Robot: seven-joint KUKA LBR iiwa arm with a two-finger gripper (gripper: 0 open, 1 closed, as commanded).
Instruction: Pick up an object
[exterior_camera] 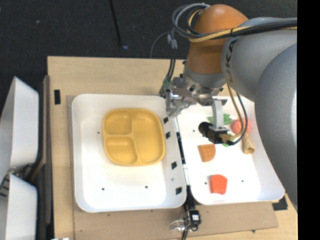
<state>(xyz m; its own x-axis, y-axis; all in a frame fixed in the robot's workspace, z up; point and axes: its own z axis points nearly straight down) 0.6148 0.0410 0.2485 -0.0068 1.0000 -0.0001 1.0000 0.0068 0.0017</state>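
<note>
The tool [174,104] is hanging over the far inner corner of the right-hand bin [250,184], just beside the ridge where the two bins are meeting. Its metal body is facing down and away from me, so I cannot tell whether it is spread or pressed together. Directly above it the orange band [215,29] is bulging out, and the grey arm [265,59] is running off to the right, covering the far right part of that bin. The pickable items are all lying on the floor of the right-hand bin, apart from the tool. An orange block [206,152] is sitting nearest, toward the middle of the bin. A red block [218,183] is resting beyond it, close to the near rim. Under the arm's edge, a green piece [227,119] and a red piece [239,126] are lying close together, partly hidden, and a tan piece [248,145] is lying just beside them at a tilt. Across the ridge, the left-hand bin [90,184] is holding a yellow divided plate [134,136], which is lying flat near its centre with three compartments facing up. Both bins are resting side by side on the pale wooden counter [65,74].
</note>
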